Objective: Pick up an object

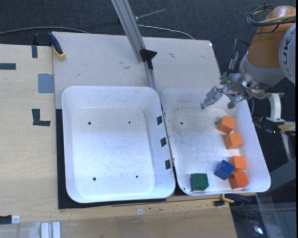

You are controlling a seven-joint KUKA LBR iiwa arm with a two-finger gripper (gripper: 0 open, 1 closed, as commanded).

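The right bin holds several blocks along its right side. An orange block lies highest, with a second orange block just below it. Lower down sit a third orange block, a blue block and a red-orange block. A green block rests at the bin's front edge. My gripper hangs over the bin's upper right corner, a little above the top orange block. Its fingers are spread open with nothing between them.
The left bin lies beside the right one. A slanted metal rail runs from the top down to the gap between the bins. A blue and yellow clamp lies on the board at upper left.
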